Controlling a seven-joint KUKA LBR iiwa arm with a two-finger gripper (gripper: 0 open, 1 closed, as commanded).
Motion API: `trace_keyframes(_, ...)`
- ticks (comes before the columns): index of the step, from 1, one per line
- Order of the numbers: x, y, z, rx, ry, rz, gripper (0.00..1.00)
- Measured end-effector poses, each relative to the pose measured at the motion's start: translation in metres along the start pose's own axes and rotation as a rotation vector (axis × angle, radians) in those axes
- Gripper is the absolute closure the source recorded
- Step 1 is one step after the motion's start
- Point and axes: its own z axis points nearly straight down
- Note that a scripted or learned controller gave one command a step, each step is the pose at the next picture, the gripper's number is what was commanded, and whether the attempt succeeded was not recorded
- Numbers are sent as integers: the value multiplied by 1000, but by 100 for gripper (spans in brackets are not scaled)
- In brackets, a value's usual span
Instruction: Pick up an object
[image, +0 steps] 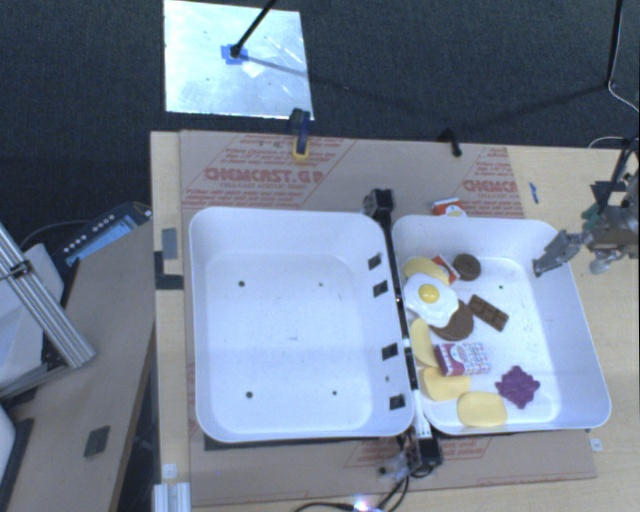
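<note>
The right bin (572, 330) holds several toy foods along its left side. A fried egg (430, 295) lies beside a round brown cookie (466, 267) and a chocolate bar (489, 313). Lower down are a red and white carton (462, 358), a purple grape bunch (518, 385) and a yellow piece (482, 408). My gripper (552, 258) hangs over the bin's upper right edge, well apart from the foods, with nothing seen in it.
The left bin (290, 320) sits beside the right one, with black clips (385, 290) along the shared rim. A small red and white item (449, 207) lies on the cardboard behind the right bin. A yellow clamp (300, 135) stands at the back.
</note>
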Motion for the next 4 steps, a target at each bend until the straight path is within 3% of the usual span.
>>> trace_keyframes(1,57,-2,-85,-10,0,-8,0)
trace_keyframes(2,54,-3,-91,-6,-1,-6,100)
trace_keyframes(3,128,-11,-199,-13,2,-10,100)
trace_keyframes(4,149,-32,-251,-7,1,-4,100)
